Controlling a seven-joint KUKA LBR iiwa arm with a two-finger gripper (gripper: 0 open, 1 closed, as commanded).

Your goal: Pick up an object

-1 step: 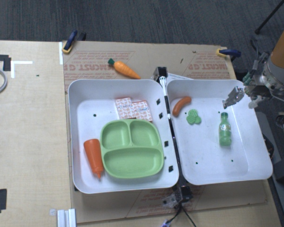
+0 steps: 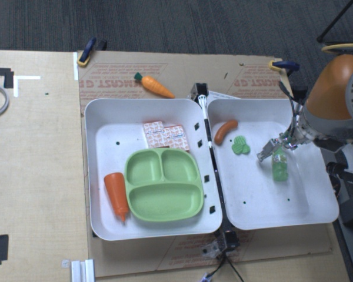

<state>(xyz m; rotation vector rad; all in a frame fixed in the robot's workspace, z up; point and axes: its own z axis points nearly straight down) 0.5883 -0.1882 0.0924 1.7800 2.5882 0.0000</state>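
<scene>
The two shallow white plastic bins sit side by side on the brown cardboard-covered bench, the left bin holding a green three-compartment plastic plate, a large orange toy carrot lying just beside the plate's left edge, and a small flat red-and-white printed packet just beyond the plate on its far side. A smaller orange toy carrot with a green top lies on the cardboard beyond the left bin. The grey arm with its orange band reaches in from the right over the right bin, and its two-finger gripper hangs low near that bin's middle. Directly under and just nearer than the fingertips is a translucent green plastic bottle-like object; its top appears to meet the fingers, but whether it is truly between them is too blurred to tell, nor can I tell how wide the jaws stand. To the left in the same bin lie a small green leafy toy piece and, further left and farther back, a reddish-brown toy sausage, both well apart from the gripper. To grasp well, I judge the fingers should straddle the green bottle's narrow width, sink low enough to pass its top, and close squarely before lifting straight up, since a smooth rounded piece may squirt out of an off-centre pinch.
</scene>
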